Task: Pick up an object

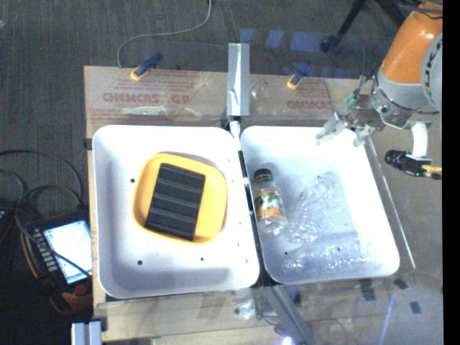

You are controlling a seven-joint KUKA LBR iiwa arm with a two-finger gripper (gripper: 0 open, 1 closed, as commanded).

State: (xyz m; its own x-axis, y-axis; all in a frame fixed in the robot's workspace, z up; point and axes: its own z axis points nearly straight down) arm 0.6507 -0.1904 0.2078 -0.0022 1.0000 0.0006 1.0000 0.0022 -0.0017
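The tool (343, 126) hovers above the far edge of the right bin (374, 192), its fingers spread and holding nothing. The small bottle (267, 201) lies inside this bin, near its left wall. I think the tool should come straight down over the bottle's middle, away from the crumpled plastic (323, 221) beside it.

One fixed camera above the wooden bench (165, 99), looking down at a slant, both shallow white plastic bins (115, 264) in frame, moderately near, floor around edges.
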